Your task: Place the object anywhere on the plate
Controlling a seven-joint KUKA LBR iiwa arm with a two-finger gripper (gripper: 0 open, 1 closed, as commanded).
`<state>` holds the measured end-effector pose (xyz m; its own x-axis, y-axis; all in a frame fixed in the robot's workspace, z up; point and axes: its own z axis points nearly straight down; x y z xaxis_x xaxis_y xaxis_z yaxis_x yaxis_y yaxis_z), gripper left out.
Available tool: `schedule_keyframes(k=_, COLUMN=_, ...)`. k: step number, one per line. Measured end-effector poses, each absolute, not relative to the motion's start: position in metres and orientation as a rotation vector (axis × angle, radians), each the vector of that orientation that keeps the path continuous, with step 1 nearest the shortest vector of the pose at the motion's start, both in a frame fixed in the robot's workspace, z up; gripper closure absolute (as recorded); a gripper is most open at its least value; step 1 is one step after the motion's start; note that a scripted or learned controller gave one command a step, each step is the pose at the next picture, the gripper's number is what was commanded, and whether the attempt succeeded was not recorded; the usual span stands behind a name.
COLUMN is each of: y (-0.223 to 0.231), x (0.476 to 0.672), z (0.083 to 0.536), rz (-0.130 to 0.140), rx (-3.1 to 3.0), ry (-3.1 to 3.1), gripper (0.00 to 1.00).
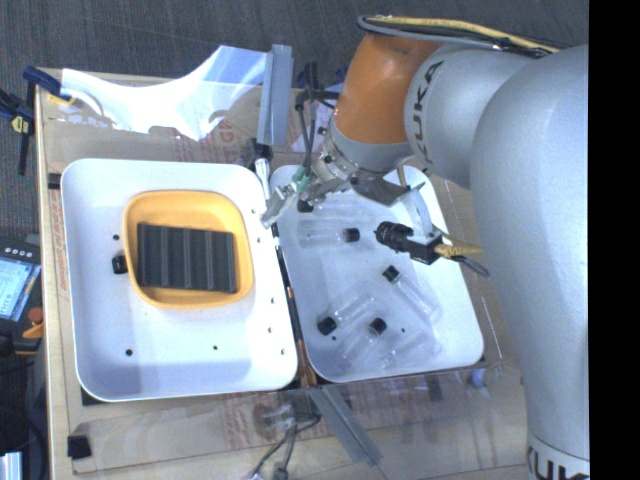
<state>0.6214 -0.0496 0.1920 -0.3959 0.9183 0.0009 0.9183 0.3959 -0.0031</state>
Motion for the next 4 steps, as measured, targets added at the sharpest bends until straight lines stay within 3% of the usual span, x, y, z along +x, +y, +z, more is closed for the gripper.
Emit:
schedule_keyframes(k=1, y=0.009, x=0.657, z=0.192, rz=0.003, rx=-1.703, ry=-2.64, gripper=0.0)
schedule_keyframes(k=2, y=0.071, x=0.656, z=0.211, rz=0.002, rx=-1.687, ry=-2.65, gripper=0.0)
schedule_keyframes(k=3, y=0.1, x=0.657, z=0.216, rz=0.001, rx=-1.774, ry=-2.594, gripper=0.0)
schedule_keyframes(k=4, y=0.139, x=0.655, z=0.22, rz=-0.002, rx=-1.419, ry=-2.804, gripper=0.0)
